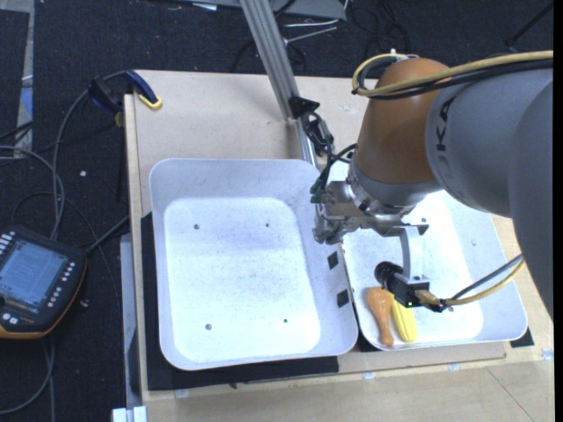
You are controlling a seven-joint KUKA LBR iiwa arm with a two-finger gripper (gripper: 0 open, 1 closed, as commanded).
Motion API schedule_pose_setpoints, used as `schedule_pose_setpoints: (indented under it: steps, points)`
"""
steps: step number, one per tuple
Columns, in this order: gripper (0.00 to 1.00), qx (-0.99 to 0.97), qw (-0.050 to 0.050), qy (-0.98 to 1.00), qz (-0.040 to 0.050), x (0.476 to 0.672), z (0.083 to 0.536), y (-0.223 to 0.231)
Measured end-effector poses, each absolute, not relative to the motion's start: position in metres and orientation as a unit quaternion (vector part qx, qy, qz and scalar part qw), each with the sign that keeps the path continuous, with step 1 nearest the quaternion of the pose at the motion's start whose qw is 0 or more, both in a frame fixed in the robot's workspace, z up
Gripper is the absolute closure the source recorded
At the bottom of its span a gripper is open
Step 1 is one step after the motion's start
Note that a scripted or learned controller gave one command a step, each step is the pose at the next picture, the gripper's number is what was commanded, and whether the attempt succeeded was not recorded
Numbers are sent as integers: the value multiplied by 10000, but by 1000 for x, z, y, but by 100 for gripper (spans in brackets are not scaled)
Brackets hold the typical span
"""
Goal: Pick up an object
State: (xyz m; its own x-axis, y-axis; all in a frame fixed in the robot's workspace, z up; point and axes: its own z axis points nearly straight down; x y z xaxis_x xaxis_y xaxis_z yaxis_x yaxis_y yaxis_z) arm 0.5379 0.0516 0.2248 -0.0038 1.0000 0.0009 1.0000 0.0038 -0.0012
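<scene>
- Orange tapered piece [382, 313] and yellow ribbed piece [405, 322]: touching, at the near rim of the right white bin [497, 319], nearer than the gripper and apart from it.
- Gripper [327, 223]: above that bin's inner rim, beside the left white bin [176, 178]; open or closed, cannot tell.
- Grey arm, orange band [400, 121]: bent down over the right bin.

Light bright and even, falling from above. Left bin [233, 262] reads clean white, its floor faintly mottled grey. Right bin [466, 236] blows out to flat glare beside the arm. Orange band [405, 121] carries a broad dull sheen on its top. Grey arm [501, 139] sits close to the lens, soft, edges smeared. Gripper [327, 234] lies in the arm's shade, detail muddy. Dark floor [62, 42] is underexposed and its cables barely separate. Bench [211, 112] evenly lit, pale. Slight softness and grain overall.
</scene>
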Motion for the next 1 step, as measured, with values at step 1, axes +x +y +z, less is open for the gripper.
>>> schedule_pose_setpoints:
  steps: [1]
  points:
    - [100, -7055, 5, -7088, -1, 508, 232, 97]
